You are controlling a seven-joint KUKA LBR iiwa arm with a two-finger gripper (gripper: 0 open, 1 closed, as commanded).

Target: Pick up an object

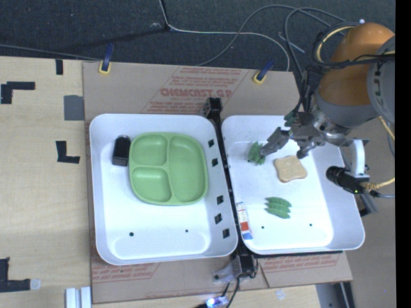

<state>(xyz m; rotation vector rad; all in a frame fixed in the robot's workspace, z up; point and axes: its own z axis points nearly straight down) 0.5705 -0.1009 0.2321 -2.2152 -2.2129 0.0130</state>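
Currently the two-finger gripper (288,145) hangs over the right white bin's (340,236) far edge, fingers spread apart, nothing between them. The tan bread-slice toy (289,168) lies just beside it, a dark green leafy piece (257,153) near one fingertip, a green pea pod (278,206) toward the near edge.

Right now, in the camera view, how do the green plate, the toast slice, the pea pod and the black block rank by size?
Largest to smallest:
1. green plate
2. toast slice
3. pea pod and black block, which look about alike
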